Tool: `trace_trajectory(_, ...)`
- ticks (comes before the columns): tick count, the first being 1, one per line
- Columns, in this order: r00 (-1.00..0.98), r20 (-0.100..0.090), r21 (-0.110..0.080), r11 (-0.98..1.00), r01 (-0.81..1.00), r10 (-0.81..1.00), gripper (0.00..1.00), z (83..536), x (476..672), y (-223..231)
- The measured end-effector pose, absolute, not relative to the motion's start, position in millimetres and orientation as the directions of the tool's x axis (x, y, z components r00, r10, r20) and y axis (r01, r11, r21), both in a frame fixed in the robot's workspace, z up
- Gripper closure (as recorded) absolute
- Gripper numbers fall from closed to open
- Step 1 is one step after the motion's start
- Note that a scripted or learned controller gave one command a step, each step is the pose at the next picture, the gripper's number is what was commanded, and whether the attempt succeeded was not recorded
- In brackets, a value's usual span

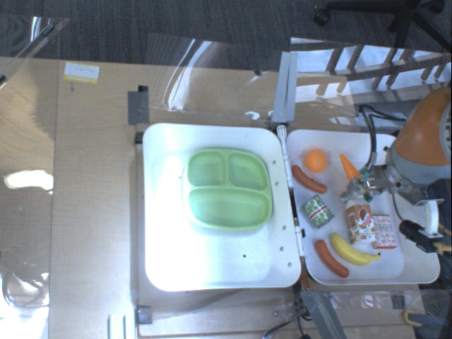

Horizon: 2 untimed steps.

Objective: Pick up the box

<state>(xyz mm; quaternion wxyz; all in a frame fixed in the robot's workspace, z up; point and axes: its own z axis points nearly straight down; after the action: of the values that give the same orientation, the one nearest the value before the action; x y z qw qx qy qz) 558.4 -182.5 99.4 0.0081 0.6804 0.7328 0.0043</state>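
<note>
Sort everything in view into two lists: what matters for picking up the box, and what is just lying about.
For the job:
box, right bin
gripper, just above the box
right bin

Lying about:
orange
carrot
two sausages
can
banana
small packet
green divided tray, left bin

Bright overhead light washes out the shallow white left bin toward lower left; glare patches streak the pale wooden surface at left. Focus slightly soft throughout.
</note>
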Motion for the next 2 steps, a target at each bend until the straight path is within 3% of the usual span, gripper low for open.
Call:
trace_trajectory(1,-0.074,-0.006,0.017,0.074,0.997,0.997,0.00,99.5,558.4,-182.5)
trace_trajectory(2,-0.126,-0.006,0.011,0.126,0.992,0.992,0.00,88.0,520.1,-206.5)
